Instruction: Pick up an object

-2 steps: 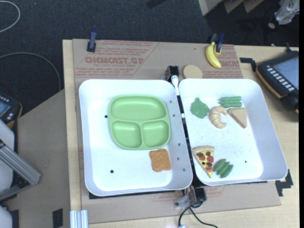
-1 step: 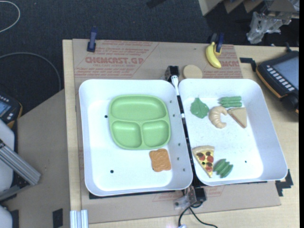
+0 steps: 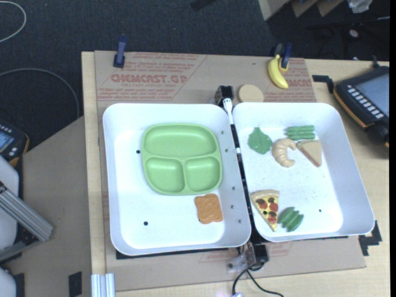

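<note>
The right bin (image 3: 349, 166) holds several toy foods: a green leaf (image 3: 259, 141), a croissant (image 3: 284, 151), a tan wedge of bread (image 3: 310, 151), green beans (image 3: 300, 132), a pizza slice (image 3: 267, 204) and a green pea pod (image 3: 289, 218). In the left bin (image 3: 120, 166) lie a green divided plate (image 3: 182, 158) and an orange toast piece (image 3: 209, 208) just below the plate.
A yellow banana (image 3: 278, 73) and a tan round disc (image 3: 250, 94) rest on the bench behind the bins. Blue clamps (image 3: 119, 52) sit at the board's back edge. A tablet-like device (image 3: 369, 99) lies at the far right.
</note>
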{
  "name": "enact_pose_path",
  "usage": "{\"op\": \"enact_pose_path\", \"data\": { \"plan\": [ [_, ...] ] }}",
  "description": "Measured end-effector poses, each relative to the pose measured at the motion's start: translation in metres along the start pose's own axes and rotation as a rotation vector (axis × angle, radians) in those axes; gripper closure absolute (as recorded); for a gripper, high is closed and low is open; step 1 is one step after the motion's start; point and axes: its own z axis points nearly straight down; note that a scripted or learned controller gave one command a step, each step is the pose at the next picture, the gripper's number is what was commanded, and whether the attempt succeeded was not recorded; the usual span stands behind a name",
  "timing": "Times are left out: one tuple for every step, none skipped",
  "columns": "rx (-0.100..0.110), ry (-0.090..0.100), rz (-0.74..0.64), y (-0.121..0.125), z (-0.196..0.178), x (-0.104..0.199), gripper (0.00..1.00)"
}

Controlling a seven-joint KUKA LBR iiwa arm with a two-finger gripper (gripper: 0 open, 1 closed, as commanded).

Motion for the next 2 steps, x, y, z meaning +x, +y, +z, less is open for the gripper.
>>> {"op": "enact_pose_path", "data": {
  "plan": [
    [0.017,0.007,-0.012,-0.023,0.007,0.124,1.0],
    [0.032,0.002,0.004,-0.003,0.152,0.117,1.0]
  ]
}}
